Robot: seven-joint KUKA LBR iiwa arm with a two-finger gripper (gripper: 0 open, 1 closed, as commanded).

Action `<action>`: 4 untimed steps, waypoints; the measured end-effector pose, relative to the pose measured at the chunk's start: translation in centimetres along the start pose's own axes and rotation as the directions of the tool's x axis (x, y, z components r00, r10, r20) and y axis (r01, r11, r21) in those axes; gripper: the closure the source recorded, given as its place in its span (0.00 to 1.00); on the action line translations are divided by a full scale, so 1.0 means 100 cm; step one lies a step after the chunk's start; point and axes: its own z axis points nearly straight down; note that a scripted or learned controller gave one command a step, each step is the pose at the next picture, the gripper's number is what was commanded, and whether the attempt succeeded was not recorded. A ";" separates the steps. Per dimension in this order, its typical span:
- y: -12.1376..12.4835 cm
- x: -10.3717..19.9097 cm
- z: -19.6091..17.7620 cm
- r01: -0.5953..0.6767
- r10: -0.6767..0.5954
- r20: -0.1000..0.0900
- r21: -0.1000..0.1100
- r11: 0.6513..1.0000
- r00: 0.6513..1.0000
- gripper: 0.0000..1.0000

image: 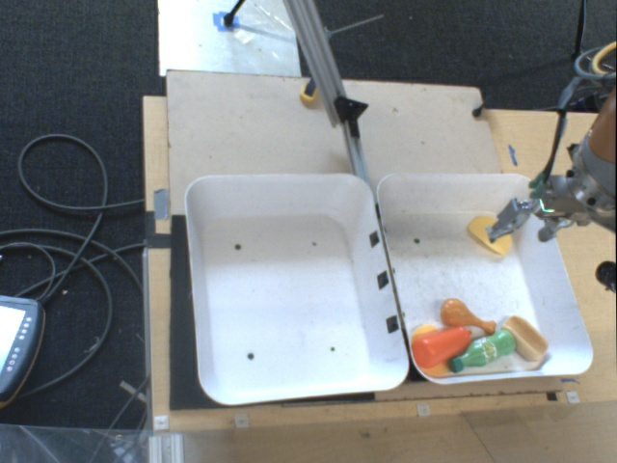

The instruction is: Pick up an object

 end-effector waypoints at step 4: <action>-0.009 0.000 0.147 -0.005 0.005 0.000 0.000 1.000 1.000 0.00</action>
